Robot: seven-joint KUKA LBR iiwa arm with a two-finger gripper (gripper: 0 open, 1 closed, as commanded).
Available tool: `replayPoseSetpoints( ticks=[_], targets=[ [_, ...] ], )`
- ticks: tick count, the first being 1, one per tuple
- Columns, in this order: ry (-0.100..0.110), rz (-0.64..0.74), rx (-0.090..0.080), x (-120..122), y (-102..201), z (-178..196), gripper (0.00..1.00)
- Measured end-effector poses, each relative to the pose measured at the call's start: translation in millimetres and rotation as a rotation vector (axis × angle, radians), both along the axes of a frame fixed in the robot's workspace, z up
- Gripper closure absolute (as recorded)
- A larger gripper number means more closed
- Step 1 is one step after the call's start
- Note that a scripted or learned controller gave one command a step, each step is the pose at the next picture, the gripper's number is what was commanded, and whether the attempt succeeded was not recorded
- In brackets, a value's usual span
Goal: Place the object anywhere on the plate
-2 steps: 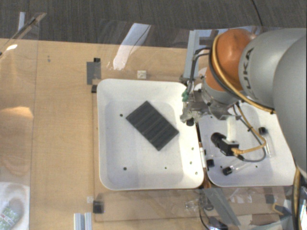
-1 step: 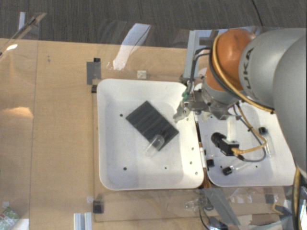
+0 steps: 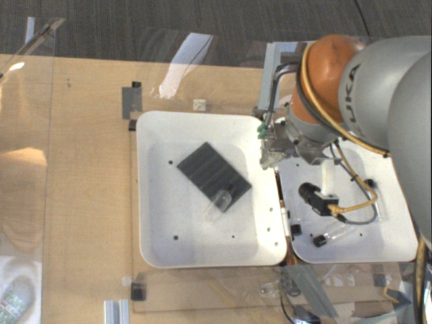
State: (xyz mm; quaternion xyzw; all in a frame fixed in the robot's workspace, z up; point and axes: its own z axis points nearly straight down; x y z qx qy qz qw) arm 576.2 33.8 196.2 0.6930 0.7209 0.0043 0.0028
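Bins sit side by side on the wooden bench [image 3: 74, 181] in the camera view, looking down at a slant. The left bin [image 3: 155, 241] holds a dark grey ribbed plate [image 3: 206, 167], square and turned so that its corners point up, down, left and right. A small clear object [image 3: 221, 199] lies at the plate's lower corner, resting on the dark surface and reaching just over its edge onto the white floor of the bin. The grey arm [image 3: 388, 86], with its orange band [image 3: 327, 59], comes in from the right and covers the upper part of the right bin [image 3: 391, 241]. Its gripper [image 3: 272, 152] hangs at the shared rim between the two bins, near their upper end. Whether it is spread or pressed together cannot be told from this angle, and nothing can be seen pinched in it. The clear object is to the left of the gripper and lower in the frame, apart from it, with the plate's right corner between them. Near the lower edge of the right bin lies a short clear tube [image 3: 332, 235] with a dark end.
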Motion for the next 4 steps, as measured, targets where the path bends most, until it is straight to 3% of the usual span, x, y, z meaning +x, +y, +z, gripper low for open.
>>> replayPoseSetpoints(
  ticks=[2,3,4],
  targets=[
    [0.007,-0.129,-0.002,93.0,-76.6,-11.1,1.0],
    [0.006,-0.04,-0.003,93.3,-59.2,-10.8,1.0],
    [0.004,0.134,-0.003,68.6,-25.5,-10.3,1.0]
  ],
)
